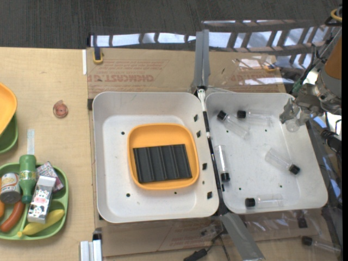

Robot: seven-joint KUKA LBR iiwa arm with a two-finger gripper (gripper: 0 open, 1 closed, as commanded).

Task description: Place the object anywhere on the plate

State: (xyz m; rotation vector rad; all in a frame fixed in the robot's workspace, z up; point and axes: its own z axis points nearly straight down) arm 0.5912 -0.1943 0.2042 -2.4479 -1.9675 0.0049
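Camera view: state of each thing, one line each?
Plate: in the left bin, upright, carrying a dark ribbed block.
Clear tubes with black caps: lying flat, scattered in the right bin, none on the plate.
Gripper: over the right bin's far right edge; grip unclear.

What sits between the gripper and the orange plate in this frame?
In the camera view, between the gripper and the orange plate lie clear black-capped tubes on the right bin's floor, then the two bins' touching rims.
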